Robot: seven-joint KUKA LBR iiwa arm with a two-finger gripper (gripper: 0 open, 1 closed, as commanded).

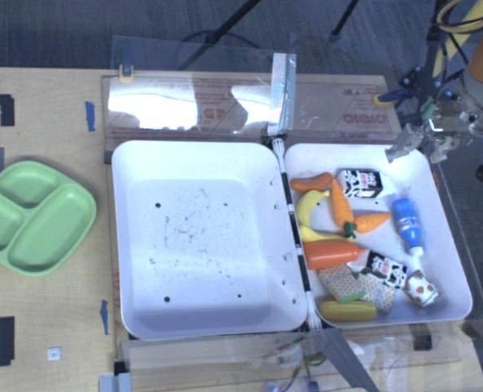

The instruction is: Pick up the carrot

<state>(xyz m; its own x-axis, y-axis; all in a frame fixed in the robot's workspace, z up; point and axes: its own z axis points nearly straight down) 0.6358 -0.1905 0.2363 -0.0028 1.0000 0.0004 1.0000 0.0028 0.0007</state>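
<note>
The small orange plastic carrot (368,222), with a green tuft at its left end, lies in the right shallow white bin (449,243), near the bin's middle, its tip pointing right towards a blue plastic bottle with a white cap (407,225). Just beside its green end, a longer orange carrot-like piece (340,206) slants upward next to a yellow banana (309,216). Around them lie a black-and-white cow-patterned carton (360,182), a red-orange bottle (333,253) and a second small cow-patterned carton (386,269); no print on any of them can be read. The metal two-finger gripper (418,144) hangs above the bin's far right corner, well apart from the carrot, with nothing between its fingers; whether they are spread or closed cannot be made out. The left shallow white bin (200,235) bears faint scuffs, and red lettering on the clear back panel (370,118) is too blurred to read. A green divided plate (35,217) rests on the bench to the left.
</note>
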